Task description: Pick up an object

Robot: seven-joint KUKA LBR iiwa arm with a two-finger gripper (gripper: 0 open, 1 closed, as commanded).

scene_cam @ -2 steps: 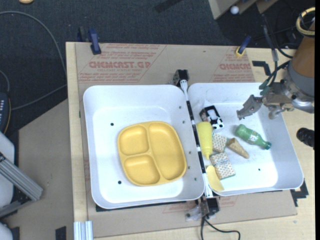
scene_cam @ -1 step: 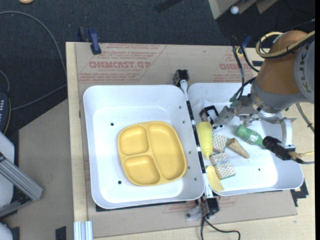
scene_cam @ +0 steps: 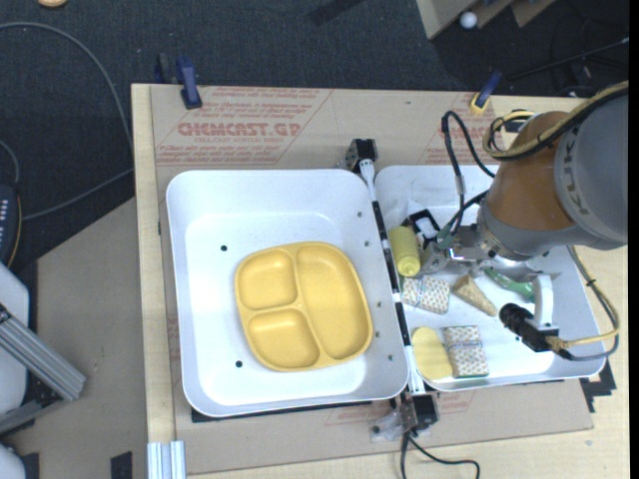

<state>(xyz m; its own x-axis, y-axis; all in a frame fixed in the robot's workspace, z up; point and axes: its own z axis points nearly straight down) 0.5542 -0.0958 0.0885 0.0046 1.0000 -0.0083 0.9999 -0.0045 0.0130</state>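
On dark carpet, a board-topped bench (scene_cam: pixel 250 118), two white bins (scene_cam: pixel 190 267); jaws' (scene_cam: pixel 454 255) state indiscernible.

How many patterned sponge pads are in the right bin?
2: one patterned pad by the divider at mid-bin, another near the front edge beside a yellow piece. The arm may hide more.

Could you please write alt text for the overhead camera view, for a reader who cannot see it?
A grey and orange robot arm reaches from the right down into the right white bin, among small items including a yellow cylinder and patterned packets. The left white bin holds a yellow divided plate.
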